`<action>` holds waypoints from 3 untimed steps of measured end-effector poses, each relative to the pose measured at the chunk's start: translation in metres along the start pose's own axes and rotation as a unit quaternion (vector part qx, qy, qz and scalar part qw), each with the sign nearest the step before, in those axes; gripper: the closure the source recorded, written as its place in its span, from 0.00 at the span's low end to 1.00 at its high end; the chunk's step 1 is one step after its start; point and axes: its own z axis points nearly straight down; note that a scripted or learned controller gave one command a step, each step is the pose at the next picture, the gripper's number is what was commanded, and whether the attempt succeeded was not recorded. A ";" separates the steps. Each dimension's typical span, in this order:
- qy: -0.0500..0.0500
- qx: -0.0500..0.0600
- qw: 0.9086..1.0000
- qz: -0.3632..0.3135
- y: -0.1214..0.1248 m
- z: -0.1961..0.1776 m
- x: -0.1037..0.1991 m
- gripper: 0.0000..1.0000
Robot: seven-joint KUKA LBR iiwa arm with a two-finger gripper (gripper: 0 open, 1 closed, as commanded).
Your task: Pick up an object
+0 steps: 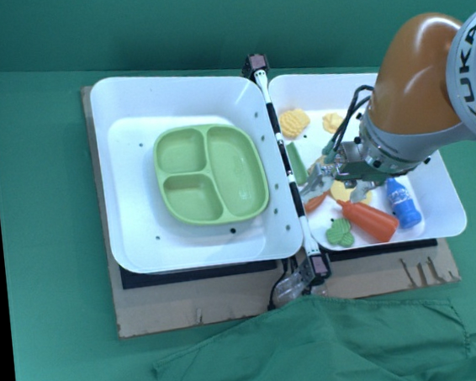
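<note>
Right now the gripper (335, 177) hangs low over the right bin (443, 214), whether clamped I cannot tell; best settle squarely over the orange bottle (370, 221) before closing.

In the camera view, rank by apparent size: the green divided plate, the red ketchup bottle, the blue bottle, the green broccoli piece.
1. Green divided plate, by far the largest.
2. Red ketchup bottle.
3. Blue bottle.
4. Green broccoli piece, close to the blue bottle in size, so that order is unsure.

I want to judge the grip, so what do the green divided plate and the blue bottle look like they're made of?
Green divided plate: likely moulded plastic, smooth with a soft sheen and rounded compartment walls. Blue bottle: probably glossy plastic, a toy by its look; too small to be sure.
</note>
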 end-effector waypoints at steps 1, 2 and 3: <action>-0.002 -0.003 1.000 0.002 0.006 0.000 -0.056 0.00; -0.001 -0.004 1.000 0.001 0.020 0.096 -0.082 0.00; -0.003 -0.014 1.000 0.000 0.024 0.078 -0.083 1.00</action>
